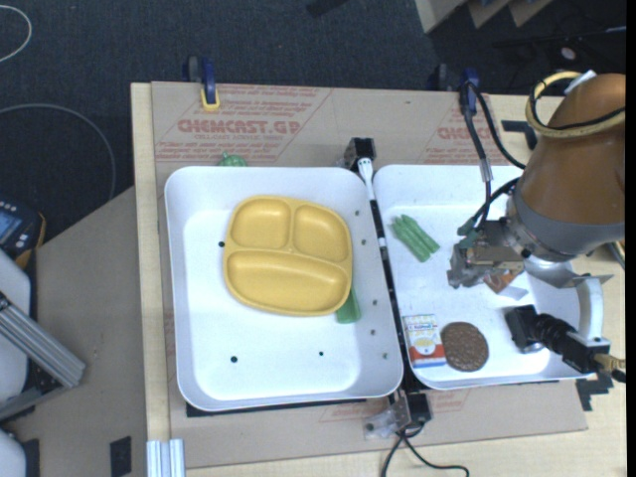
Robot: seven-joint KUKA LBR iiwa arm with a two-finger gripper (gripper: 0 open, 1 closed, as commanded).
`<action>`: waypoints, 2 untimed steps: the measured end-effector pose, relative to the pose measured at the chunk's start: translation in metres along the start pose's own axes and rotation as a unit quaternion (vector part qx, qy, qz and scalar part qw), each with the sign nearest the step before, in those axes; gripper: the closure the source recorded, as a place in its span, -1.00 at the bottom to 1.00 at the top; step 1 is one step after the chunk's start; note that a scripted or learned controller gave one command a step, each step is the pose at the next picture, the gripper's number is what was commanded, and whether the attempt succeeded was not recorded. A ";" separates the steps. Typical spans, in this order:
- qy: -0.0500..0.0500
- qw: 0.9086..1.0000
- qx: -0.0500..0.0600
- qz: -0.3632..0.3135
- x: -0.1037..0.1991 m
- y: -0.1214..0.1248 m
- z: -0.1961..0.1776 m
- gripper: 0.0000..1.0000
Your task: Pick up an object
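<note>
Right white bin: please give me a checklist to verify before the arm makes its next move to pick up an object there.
1. Gripper above the right white bin: ok.
2. Object between gripper fingers: cannot tell.
3. Green ridged block free of neighbours: ok.
4. Brown round disc apart from the small printed card: not ok, they touch.
5. Orange-and-white item under the gripper identifiable: cannot tell.
</note>
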State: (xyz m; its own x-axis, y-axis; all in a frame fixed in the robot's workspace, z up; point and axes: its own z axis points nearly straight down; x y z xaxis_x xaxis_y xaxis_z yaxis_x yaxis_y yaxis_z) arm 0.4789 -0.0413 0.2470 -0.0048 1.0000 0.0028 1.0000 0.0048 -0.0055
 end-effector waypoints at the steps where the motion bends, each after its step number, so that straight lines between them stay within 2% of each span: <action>1: 0.000 1.000 0.002 -0.001 0.069 -0.001 0.067 1.00; 2: -0.002 1.000 -0.006 0.004 0.043 0.001 -0.002 1.00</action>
State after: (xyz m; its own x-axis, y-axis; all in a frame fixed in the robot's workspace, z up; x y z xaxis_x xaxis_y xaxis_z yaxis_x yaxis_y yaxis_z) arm 0.4801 0.0020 0.2490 0.0025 1.0000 -0.0009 1.0000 -0.0025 0.0064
